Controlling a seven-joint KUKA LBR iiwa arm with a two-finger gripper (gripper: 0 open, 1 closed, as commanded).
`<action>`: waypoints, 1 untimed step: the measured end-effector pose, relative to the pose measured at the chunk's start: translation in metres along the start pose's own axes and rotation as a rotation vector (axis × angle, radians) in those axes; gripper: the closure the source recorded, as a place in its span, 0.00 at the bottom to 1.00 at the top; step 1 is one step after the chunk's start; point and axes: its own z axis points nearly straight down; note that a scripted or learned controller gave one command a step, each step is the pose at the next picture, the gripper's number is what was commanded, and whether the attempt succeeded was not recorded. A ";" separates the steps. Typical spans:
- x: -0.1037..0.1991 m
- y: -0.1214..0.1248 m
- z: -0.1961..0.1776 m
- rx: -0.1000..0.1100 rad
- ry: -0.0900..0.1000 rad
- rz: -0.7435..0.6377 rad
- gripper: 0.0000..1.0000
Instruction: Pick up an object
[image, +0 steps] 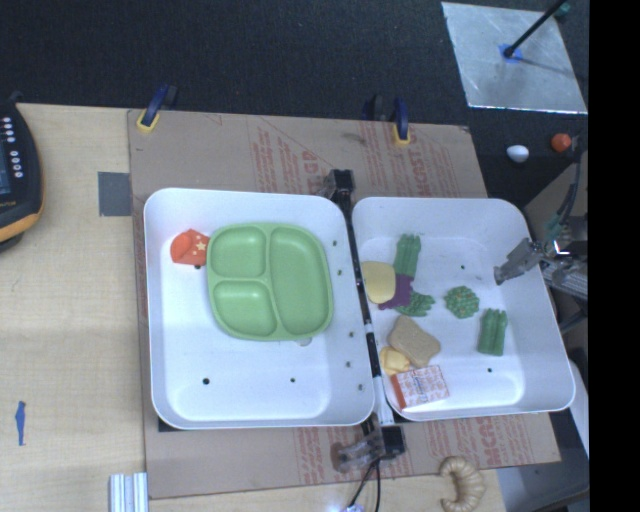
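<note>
I see the gripper at right bin's right rim, cannot tell its state, green stalk below it, long axis near vertical

A single fixed camera looks down at a slant from above the bench, far enough to frame both white bins (the arm enters from the right).
</note>
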 end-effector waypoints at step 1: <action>0.013 0.028 0.115 0.009 0.003 -0.006 0.00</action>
